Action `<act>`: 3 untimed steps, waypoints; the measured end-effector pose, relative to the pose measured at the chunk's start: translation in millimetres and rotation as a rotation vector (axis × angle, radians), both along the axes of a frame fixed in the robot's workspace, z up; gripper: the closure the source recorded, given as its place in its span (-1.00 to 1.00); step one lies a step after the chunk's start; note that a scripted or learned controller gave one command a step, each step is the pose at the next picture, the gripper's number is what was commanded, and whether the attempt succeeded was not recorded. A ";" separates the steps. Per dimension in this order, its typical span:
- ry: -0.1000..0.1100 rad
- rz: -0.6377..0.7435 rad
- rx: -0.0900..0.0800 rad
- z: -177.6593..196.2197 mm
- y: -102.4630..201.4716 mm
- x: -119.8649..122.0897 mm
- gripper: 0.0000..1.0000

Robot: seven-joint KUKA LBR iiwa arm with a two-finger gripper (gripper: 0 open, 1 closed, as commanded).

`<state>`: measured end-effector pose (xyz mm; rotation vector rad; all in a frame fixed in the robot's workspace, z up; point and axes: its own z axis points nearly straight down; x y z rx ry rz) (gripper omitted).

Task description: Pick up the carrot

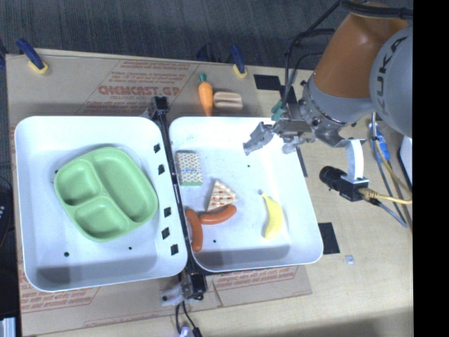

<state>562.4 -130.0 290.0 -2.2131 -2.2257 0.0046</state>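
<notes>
– Fingers (254,140), condition?
– Spread apart, with nothing between them. The gripper (272,144) hangs over the far part of the right bin (309,223), above bare white floor and close to the bin's far edge.

– Location of the carrot (205,95)?
– Outside both bins. It lies on the brown printed cardboard sheet (126,83) covering the table (372,279), just beyond the right bin's far-left corner. Its green top points to the table's far edge, its orange tip toward the bin. It is apart from the gripper, which stands to its right and nearer the front.

– Anything against it?
– A tan and pink bun-like piece (228,101) lies just beside it on the right, also on the cardboard. Contact between the two cannot be judged.

– Contents of the right bin?
– A small patterned packet (188,167) near the left wall. A lattice-topped wedge (221,195) toward the middle. Two sausages below it: one (217,216) lying crosswise and touching the wedge's near edge, the other (194,232) running along the left wall toward the front-left corner; their ends meet. A banana (273,216) lies toward the front-right corner, apart from the rest.

– Left bin (28,258)?
– One green divided plate (105,192) with three compartments, set roughly in the middle.

– Fixtures noted?
– Blue clamps (31,55) grip the cardboard's far edge.
</notes>
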 end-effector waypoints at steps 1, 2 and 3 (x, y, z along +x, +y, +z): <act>0.003 -0.002 0.002 -187.0 20.5 -72.6 -1.00; -0.003 0.217 -0.001 -50.7 -81.8 -36.8 -1.00; 0.001 -0.030 0.002 -126.5 -40.8 -86.7 -1.00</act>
